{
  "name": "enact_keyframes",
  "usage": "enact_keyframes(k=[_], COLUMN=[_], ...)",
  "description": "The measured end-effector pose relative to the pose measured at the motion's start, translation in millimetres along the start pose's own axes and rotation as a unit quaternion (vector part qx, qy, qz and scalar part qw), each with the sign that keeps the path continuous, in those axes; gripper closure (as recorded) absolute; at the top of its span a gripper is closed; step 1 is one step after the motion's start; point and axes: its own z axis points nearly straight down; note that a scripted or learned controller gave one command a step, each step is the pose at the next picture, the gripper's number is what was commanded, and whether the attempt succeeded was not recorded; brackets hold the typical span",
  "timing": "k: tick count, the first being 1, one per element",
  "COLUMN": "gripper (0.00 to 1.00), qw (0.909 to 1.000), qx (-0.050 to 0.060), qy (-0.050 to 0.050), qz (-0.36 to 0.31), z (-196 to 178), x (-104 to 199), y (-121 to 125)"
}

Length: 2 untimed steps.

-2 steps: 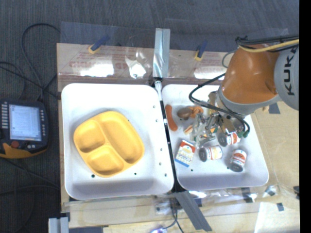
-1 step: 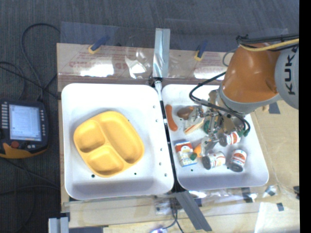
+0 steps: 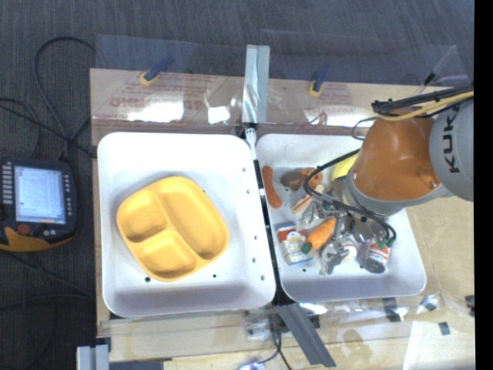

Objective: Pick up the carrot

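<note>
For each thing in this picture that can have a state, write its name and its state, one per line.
carrot: lying in the right bin, under the gripper.
gripper: low over the clutter; grip unclear.
yellow tray: upright in the left bin, compartments bare.
right bin: cluttered with small items.
handheld screen: lit.

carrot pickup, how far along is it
Done: the arm has reached over the right bin, with the end effector low among the clutter. In hand: nothing clearly; the carrot lies in the bin just beside it. Left: a visible grip on the carrot and the lift. The yellow tray sits in the left bin.
</note>
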Motion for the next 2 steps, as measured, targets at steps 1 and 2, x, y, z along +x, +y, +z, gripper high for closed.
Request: enact_keyframes(k=[1, 2], gripper=[0.00, 0.00], qw=[0.9978, 0.9986], qx=[0.004, 0.006], qy=[-0.013, -0.013], qz=[0.064, 0.052], z=[25.0, 25.1], x=[-16.2, -26.9], y=[-2.1, -5.5])
